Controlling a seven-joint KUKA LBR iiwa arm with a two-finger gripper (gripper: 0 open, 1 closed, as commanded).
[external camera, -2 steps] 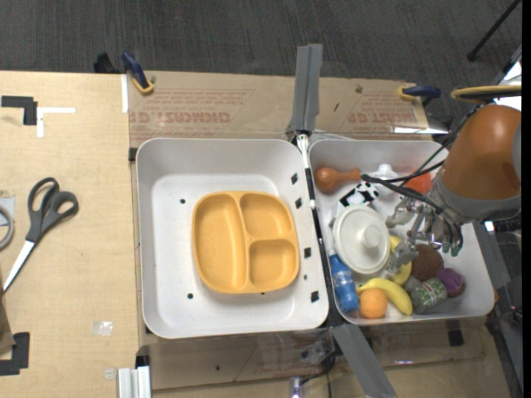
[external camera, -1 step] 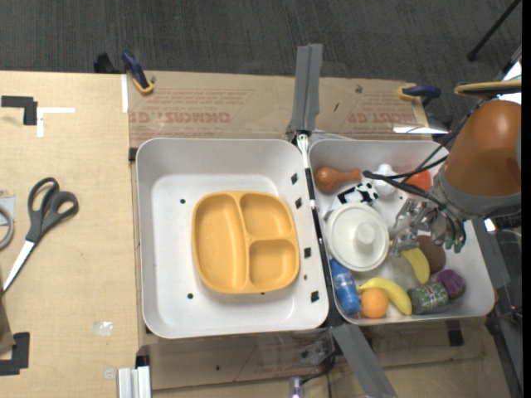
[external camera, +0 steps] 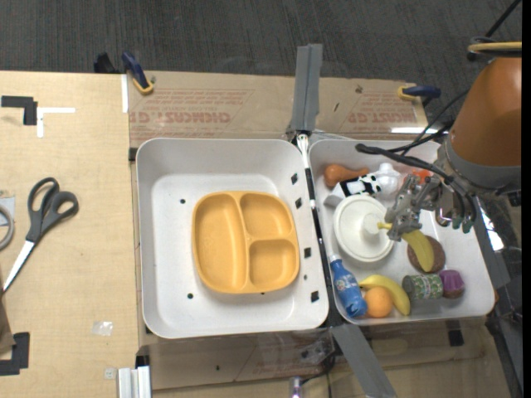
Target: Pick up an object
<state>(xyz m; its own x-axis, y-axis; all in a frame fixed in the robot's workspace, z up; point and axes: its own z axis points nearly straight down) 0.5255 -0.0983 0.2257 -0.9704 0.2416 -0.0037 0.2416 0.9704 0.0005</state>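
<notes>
My gripper (external camera: 406, 215) hangs low over the right bin (external camera: 481, 301), reaching in from the right. It sits just right of a white bowl (external camera: 362, 229) and above a yellow-brown fruit (external camera: 425, 252). A small yellow piece (external camera: 385, 225) shows at the bowl's right rim, close to the gripper tip. Around them lie an orange drumstick toy (external camera: 336, 173), a black-and-white toy (external camera: 372, 183), a blue bottle (external camera: 347, 288), a banana (external camera: 390, 287), an orange (external camera: 377, 303), a green can (external camera: 423, 287) and a purple item (external camera: 452, 283). Nothing can be seen held.
The left bin (external camera: 158, 222) holds a yellow divided plate (external camera: 246, 241). Scissors (external camera: 40, 218) lie on the bench at the far left. Cables trail from the wrist (external camera: 398, 149) over the right bin's back edge. The orange band of the arm (external camera: 498, 106) stands at the right.
</notes>
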